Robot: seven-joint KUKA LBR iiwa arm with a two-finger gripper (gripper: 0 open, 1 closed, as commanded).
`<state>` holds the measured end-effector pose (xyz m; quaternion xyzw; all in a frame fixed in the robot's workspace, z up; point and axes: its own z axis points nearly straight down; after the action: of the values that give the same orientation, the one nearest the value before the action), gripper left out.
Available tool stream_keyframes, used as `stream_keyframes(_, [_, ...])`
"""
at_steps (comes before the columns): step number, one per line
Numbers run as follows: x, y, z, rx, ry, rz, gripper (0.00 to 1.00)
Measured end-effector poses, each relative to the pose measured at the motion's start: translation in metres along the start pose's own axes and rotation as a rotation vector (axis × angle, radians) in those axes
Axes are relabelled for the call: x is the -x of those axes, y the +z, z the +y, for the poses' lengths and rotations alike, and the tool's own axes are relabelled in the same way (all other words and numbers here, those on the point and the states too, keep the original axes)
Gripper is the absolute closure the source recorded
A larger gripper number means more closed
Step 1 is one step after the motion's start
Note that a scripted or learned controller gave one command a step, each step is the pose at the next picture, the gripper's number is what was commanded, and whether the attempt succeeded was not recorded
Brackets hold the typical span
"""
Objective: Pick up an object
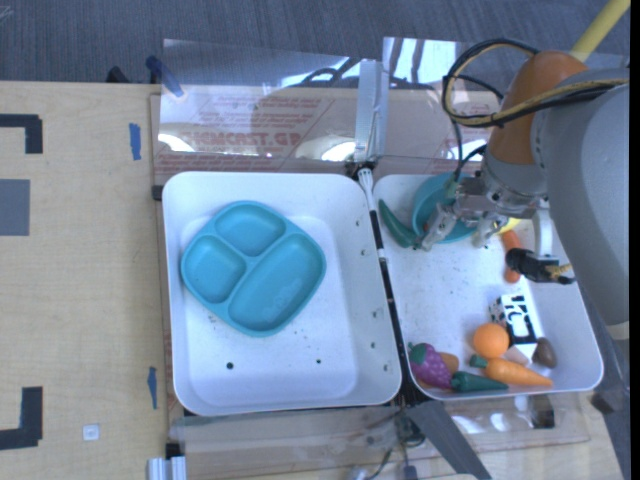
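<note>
Two shallow white bins are sitting side by side on the wooden bench. Near the right bin's far edge, a teal plastic bowl is lying tilted, the two-finger gripper hovering against it, fingers spread and grasping nothing. Nearer, an orange toy carrot is lying. A divided blue plate is resting in the left bin.

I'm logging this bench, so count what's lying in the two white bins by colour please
Blue: 1, divided plate
Teal: 1, bowl
Orange: 2, round fruit, carrot
Purple: 1, grapes
White and black: 1, small card
Total: 6. The small bits by the gripper are too unclear to count.
</note>
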<state>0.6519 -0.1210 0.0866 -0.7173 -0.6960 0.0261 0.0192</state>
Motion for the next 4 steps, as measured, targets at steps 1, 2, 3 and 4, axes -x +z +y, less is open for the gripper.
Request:
stream_keyframes(1, [0.059,0.002,-0.047,0.066,0.115,0.022,0.00])
stream_keyframes(2, [0.045,0.001,-0.002,0.063,0.454,0.025,0.00])
stream_keyframes(3, [0.008,0.002,-0.045,0.063,0.460,0.027,0.00])
stream_keyframes(4, [0.037,0.009,-0.169,0.068,0.372,0.020,0.00])
